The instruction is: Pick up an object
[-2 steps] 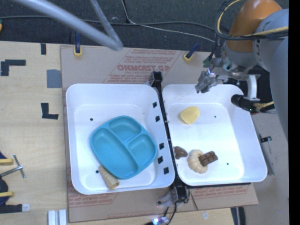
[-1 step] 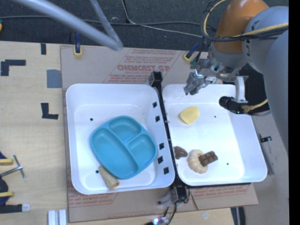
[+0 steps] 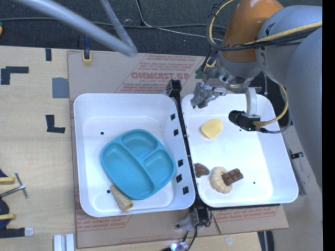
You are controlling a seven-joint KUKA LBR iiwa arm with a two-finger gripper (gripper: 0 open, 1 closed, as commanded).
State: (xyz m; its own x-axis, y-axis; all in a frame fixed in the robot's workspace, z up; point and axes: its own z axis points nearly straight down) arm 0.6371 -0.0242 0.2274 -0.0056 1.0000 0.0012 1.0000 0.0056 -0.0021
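While the pincer (image 3: 201, 99) hangs over the right bin's (image 3: 272, 192) far-left corner, I honestly can't tell how wide it's open. That bin's got a yellow wedge (image 3: 211, 128), long axis roughly left-right, plus a cream pastry (image 3: 218, 180), chocolate piece (image 3: 233, 177) and brown bit (image 3: 201, 169) near the front. Left bin (image 3: 89, 114): blue divided plate (image 3: 137, 162), tan cone (image 3: 121, 197).

R bin (image 3: 272, 156): bare floor mid and far-right; yellow piece (image 3: 212, 128) near the top, brown bit (image 3: 201, 169), pale pastry (image 3: 219, 180) and dark bar (image 3: 233, 177) crowd the lower left. L bin (image 3: 84, 140): blue tray (image 3: 137, 162) takes most room, cone (image 3: 121, 197) at its lower edge.
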